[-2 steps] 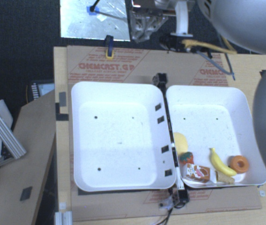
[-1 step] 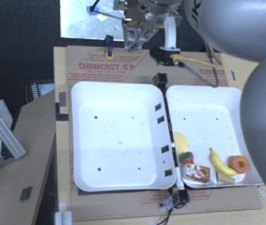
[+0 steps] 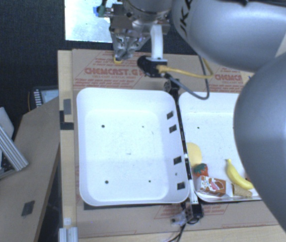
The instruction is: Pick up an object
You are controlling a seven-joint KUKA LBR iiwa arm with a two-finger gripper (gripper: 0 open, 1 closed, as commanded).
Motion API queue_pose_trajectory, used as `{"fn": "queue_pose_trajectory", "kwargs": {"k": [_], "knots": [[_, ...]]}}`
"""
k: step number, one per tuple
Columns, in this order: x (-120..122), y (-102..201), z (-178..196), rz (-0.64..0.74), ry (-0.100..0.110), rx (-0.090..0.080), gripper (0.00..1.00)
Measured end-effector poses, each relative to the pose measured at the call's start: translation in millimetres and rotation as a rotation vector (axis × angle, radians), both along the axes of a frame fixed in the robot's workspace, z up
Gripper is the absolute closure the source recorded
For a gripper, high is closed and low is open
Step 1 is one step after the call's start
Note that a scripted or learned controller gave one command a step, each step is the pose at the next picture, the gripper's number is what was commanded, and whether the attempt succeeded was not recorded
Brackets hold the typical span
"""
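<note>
Gripper [image 3: 124, 52] is parked high past the left bin's [image 3: 128, 97] far rim, fingers pressed together, nothing pinched. Banana [image 3: 235, 174] lies well below-right of it in the right bin [image 3: 211, 112]. Approach not begun; traverse, opening and descent are needed.

Bench [image 3: 47, 135] of pale wood, topped by a brown board [image 3: 108, 70] printed with red lettering. On the board, side by side and touching along a black-clipped seam: left bin [image 3: 82, 135] and right bin [image 3: 208, 110], both shallow and white, the right one partly hidden under the arm. Near the bench's front edge, just below the seam between the bins, a small tangle of wires [image 3: 187, 217].
</note>
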State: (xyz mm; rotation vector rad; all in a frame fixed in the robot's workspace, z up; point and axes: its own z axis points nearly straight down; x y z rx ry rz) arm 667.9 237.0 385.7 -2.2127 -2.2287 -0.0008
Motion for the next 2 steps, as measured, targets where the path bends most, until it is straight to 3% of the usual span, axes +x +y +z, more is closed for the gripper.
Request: {"fn": "queue_pose_trajectory", "kwargs": {"k": [1, 2], "knots": [[0, -3, -77, -0.006, 0.005, -0.003, 1.00], [-87, -11, -205, -0.007, 0.018, -0.006, 1.00]]}}
